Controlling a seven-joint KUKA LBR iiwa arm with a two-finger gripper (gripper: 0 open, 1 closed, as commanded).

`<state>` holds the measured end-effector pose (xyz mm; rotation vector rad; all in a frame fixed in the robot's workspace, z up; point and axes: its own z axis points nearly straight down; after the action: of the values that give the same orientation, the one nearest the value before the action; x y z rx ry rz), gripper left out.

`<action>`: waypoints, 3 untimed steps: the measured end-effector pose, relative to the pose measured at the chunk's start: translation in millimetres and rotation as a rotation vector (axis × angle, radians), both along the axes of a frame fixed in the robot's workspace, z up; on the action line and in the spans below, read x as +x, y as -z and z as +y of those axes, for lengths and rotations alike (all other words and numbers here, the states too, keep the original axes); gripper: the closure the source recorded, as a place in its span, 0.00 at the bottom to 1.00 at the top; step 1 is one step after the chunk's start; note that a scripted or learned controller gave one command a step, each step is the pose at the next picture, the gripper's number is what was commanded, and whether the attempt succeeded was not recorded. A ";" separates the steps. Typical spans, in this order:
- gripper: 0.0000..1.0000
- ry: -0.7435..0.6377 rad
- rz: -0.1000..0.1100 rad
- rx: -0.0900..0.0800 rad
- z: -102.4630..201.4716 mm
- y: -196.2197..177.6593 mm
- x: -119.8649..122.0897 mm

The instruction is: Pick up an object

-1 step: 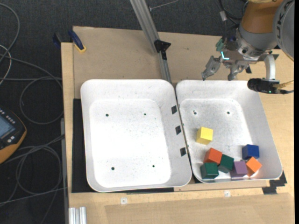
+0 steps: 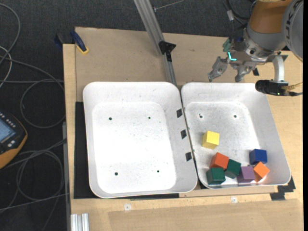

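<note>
Pincer (image 2: 230,71): open, holding nothing, upper right, above right white bin (image 2: 269,119) | Thing: small yellow cube (image 2: 211,139), alone mid-bin | Tip: drop straight down over it, then squeeze; the crowded blocks are harder.

Bench (image 2: 125,52), bare wood, carries two white bins: right bin (image 2: 274,124) just below my gripper (image 2: 230,71), left bin (image 2: 91,143) farther left.
</note>
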<state>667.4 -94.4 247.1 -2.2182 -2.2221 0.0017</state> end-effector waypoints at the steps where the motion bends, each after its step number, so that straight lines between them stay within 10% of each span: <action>1: 0.00 0.002 0.006 0.000 -4.7 60.6 -6.0; 3: 0.00 0.002 0.003 0.000 -11.6 149.4 -4.8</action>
<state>662.6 -106.0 97.7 -2.2189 -2.2185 0.0047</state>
